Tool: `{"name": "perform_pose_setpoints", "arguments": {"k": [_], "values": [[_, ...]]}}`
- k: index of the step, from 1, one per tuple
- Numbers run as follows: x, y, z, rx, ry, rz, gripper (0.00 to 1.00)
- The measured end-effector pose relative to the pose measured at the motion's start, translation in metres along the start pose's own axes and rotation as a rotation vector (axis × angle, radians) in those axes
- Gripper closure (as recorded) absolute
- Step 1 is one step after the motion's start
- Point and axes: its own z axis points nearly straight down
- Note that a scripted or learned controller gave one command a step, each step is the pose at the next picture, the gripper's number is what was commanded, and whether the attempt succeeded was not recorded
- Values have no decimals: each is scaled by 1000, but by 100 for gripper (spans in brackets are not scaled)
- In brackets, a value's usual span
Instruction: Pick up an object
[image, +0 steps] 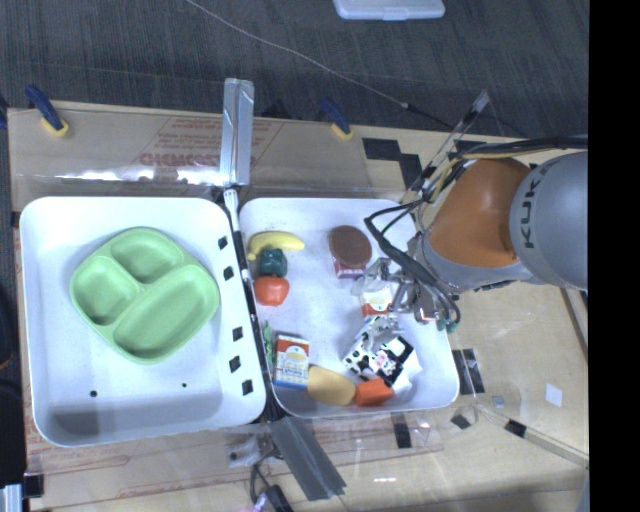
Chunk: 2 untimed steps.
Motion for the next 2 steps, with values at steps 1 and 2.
{"name": "perform_pose_setpoints", "arguments": {"k": [1,2], "values": [[33,-4,3,2,-26,90,0],[55,21,3,8,-30,221,0]]}}
